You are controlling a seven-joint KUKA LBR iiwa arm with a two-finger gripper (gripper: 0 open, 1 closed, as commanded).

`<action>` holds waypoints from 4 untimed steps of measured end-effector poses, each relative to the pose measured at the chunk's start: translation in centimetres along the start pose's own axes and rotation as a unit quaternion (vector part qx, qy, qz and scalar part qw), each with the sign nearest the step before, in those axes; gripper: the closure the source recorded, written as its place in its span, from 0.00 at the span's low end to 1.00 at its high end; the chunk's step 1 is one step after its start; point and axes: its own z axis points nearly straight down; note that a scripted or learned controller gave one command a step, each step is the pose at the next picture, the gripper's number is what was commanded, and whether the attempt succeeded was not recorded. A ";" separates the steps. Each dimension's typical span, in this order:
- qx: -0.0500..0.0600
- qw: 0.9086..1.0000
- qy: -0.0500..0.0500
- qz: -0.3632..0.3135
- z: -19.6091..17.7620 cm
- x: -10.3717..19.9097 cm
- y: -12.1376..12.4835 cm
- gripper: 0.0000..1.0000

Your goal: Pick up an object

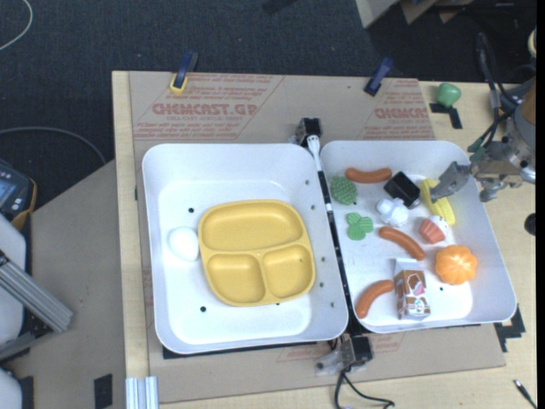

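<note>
The right bin (498, 271) holds several toy foods: a sausage (369, 175), a black block (402, 188), a green vegetable (344, 191), a green piece (359, 226), a white piece (390, 210), a yellow corn (444, 204), a red-orange piece (432, 230), a second sausage (401, 241), an orange (456, 264), a small carton (411, 290) and a third sausage (375, 297). My gripper (471, 183) hangs over the bin's far right edge, just right of the corn. It is open, with nothing between its fingers.
The left bin (162, 194) holds a yellow divided plate (255, 252) and a white egg (182, 243). A green ball (448, 94) lies on the board behind the right bin. Clamps (181, 73) grip the board's far edge.
</note>
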 end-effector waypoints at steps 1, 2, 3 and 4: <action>-0.007 1.000 -0.001 -0.002 -0.8 0.0 0.3 0.00; -0.003 1.000 0.000 -0.002 5.1 1.0 0.3 0.00; -0.004 1.000 0.000 -0.001 11.3 0.6 0.1 0.00; -0.015 1.000 -0.002 -0.001 14.2 0.6 0.7 0.00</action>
